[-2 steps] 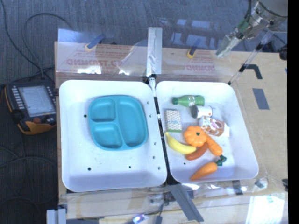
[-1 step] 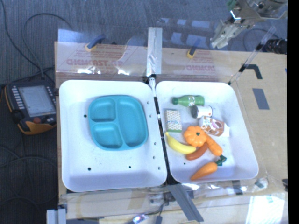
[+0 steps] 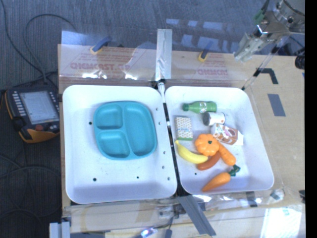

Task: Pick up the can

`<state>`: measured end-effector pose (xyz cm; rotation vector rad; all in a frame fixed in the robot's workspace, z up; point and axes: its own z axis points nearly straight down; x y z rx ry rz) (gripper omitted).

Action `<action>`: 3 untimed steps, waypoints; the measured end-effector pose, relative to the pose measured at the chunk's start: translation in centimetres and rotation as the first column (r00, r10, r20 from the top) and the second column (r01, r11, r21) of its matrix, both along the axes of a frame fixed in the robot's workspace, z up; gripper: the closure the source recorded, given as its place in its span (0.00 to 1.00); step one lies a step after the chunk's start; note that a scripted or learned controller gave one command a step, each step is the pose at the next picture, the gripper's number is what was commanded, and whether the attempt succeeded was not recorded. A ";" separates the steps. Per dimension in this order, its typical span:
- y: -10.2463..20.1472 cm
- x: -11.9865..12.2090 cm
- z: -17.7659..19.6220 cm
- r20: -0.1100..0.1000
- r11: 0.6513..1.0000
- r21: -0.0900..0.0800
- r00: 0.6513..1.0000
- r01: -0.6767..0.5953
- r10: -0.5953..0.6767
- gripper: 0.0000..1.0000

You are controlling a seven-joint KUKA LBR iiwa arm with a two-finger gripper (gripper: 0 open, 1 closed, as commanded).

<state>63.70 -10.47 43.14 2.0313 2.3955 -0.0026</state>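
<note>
Crowding the can (image 3: 214, 118): green bottle (image 3: 199, 106), snack packet (image 3: 227, 134).

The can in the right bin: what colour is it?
The can looks white or silvery with a dark end, lying on its side; seen in the camera view.
</note>
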 end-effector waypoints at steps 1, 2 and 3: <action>4.0 3.2 0.2 0.000 0.903 -0.002 0.903 0.430 -0.430 1.00; 4.0 3.2 1.1 0.000 0.903 -0.008 0.903 0.429 -0.429 1.00; 4.2 3.3 1.9 0.000 0.904 -0.012 0.904 0.427 -0.427 1.00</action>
